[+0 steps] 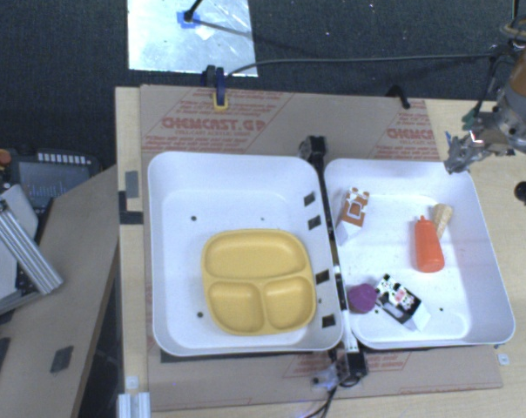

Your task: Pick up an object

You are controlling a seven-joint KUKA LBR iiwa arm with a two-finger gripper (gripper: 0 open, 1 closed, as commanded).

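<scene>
Bottle (428, 245) lies near the right bin's (489, 233) right edge; we can't tell our gripper's (461, 152) opening above its far-right corner.

Right bin's (485, 233) middle lies bare between orange bottle (428, 245) and carton (356, 207).

The arm (520, 103) runs off the right edge (gripper (461, 153) blurred).
</scene>
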